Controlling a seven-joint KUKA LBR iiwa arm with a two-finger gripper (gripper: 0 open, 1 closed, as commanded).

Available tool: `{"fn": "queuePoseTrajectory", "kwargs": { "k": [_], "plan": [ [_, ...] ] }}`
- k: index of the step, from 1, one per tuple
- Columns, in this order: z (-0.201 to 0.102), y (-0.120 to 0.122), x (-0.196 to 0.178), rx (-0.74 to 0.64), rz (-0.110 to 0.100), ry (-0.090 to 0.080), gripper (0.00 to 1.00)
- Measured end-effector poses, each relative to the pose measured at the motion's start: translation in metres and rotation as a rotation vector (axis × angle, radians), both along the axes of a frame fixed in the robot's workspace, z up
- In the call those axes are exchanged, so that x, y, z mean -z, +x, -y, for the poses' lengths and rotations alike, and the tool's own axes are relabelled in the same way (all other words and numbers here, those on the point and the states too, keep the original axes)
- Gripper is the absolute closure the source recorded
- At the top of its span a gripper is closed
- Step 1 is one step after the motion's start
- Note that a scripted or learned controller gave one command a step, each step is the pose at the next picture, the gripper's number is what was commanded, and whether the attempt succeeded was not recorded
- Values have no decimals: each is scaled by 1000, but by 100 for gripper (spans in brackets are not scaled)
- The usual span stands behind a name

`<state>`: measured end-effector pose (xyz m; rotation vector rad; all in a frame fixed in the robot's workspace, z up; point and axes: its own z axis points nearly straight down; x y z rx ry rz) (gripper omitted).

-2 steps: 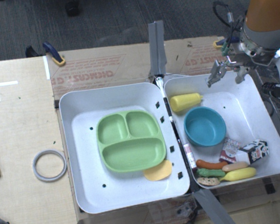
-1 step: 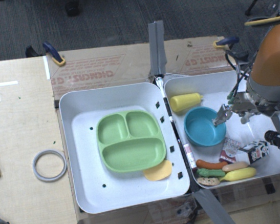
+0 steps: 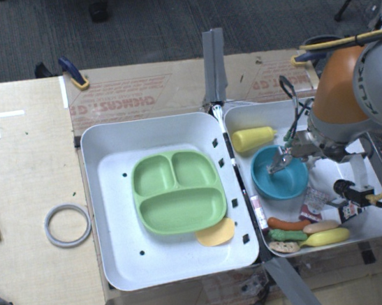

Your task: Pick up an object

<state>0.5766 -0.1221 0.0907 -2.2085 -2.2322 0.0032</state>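
The gripper (image 3: 282,162) hung over the round, smooth blue bowl (image 3: 279,175); I could not tell the fingers' state.

Left of the pincer (image 3: 282,163), a smooth matt green plastic divided plate (image 3: 179,191) lies in a glossy white plastic bin (image 3: 105,195). Under the pincer, the blue bowl (image 3: 279,179) looks like smooth plastic.

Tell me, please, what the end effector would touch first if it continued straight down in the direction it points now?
Most likely the blue bowl. The end effector hangs over its inside, pointing down into it. Depth is hard to judge from this slanted view, so how near it is remains unclear.
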Motion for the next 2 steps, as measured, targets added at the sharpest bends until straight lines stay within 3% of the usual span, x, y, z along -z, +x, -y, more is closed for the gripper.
{"fn": "queuePoseTrajectory", "kwargs": {
  "k": [1, 2],
  "plan": [
    [2, 0, -10, 5, 1, 0, 100],
    [-75, 86, -115, 14, 32, -20, 100]
  ]
}}
